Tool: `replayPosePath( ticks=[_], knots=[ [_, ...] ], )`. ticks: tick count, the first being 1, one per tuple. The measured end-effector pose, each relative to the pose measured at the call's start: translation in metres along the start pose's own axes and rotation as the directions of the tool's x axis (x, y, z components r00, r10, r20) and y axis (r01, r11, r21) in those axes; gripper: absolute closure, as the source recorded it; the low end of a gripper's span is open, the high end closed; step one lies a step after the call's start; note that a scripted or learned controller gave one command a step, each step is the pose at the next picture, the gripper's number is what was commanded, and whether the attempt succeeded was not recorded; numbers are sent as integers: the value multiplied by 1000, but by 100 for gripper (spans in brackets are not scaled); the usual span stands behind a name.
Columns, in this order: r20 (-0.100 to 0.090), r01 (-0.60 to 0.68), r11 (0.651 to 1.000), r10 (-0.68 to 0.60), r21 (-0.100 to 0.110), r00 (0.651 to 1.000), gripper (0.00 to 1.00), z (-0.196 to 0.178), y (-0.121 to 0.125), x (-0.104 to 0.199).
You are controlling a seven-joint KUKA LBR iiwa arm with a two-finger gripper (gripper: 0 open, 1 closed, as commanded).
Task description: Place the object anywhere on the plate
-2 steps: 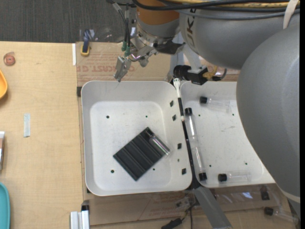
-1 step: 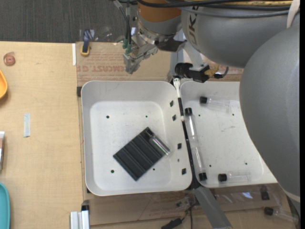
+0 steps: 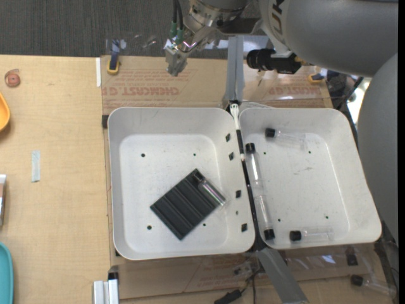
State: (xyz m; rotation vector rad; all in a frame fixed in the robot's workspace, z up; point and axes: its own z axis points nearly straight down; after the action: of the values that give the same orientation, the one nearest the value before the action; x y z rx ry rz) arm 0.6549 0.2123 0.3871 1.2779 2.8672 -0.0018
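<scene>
A dark ribbed square plate (image 3: pixel 182 206) lies tilted in the left bin (image 3: pixel 126 170), right of its middle. A clear tube (image 3: pixel 211 189) rests along the plate's upper right edge, lying on it. My gripper (image 3: pixel 174 61) hangs high over the cardboard behind the left bin's back wall, well away from the plate and the tube. I see nothing in it.
The right bin (image 3: pixel 354 170) holds several clear tubes with black caps: one near the back (image 3: pixel 286 136), two along the left wall (image 3: pixel 253 170), one at the front (image 3: pixel 311 235). A grey divider bar (image 3: pixel 235 68) runs behind the bins. Bare wooden bench lies to the left.
</scene>
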Motion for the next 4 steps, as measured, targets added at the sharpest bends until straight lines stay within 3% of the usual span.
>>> replayPosePath(
  ticks=[1, 2, 3, 4],
  knots=[
    [0, 287, 958, -287, -1, 958, 100, -55, -25, 18],
    [1, 644, 765, -644, -2, 765, 100, -54, 1, 20],
    [3, 887, 462, -887, -3, 462, 100, -55, 5, 17],
    [4, 980, 199, -980, -3, 199, 100, -55, 15, 8]
  ],
)
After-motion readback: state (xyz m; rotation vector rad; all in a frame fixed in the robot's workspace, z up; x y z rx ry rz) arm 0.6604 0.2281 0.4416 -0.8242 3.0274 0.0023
